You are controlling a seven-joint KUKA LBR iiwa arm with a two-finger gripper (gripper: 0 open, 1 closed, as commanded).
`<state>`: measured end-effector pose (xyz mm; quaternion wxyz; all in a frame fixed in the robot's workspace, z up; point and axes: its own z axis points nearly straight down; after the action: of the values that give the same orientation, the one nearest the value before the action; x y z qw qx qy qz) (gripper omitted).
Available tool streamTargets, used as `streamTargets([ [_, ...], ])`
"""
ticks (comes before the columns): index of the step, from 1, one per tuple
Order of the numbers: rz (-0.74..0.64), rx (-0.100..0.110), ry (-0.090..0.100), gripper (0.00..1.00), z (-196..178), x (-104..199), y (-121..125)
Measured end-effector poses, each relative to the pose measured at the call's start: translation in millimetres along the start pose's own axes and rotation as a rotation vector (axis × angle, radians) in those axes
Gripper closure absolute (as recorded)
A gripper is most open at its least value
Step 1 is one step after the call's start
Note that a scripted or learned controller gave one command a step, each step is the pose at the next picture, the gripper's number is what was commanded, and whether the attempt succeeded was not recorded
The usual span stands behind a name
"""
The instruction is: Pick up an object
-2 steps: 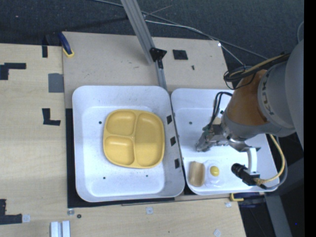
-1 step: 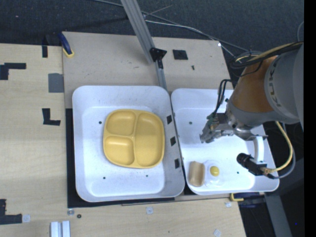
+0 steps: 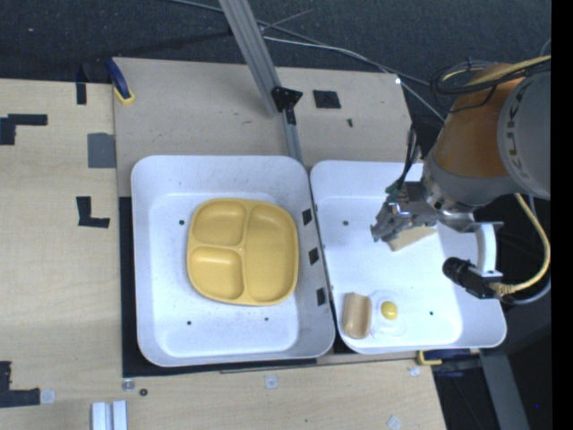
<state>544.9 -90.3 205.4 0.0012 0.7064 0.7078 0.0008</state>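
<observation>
Hand (image 3: 400,228) over right bin (image 3: 358,186); "KU" on arm (image 3: 501,141).

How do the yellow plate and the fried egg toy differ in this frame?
The yellow plate lies in the left bin; the fried egg toy lies in the right bin, near its front edge. The plate is far larger, taking up much of its bin's floor, while the egg is small. The plate is yellow all over and split into compartments; the egg is white with a yellow centre. Both lie flat.
</observation>
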Motion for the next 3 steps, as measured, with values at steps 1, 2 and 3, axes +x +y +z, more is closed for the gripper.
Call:
streamTargets([
  [1, 0.001, 0.002, 0.000, 1.00, -27, 0, 0],
  [2, -0.004, 0.005, 0.001, 1.00, -15, 50, 13],
  [3, -0.004, 0.005, 0.001, 1.00, -7, 101, 32],
])
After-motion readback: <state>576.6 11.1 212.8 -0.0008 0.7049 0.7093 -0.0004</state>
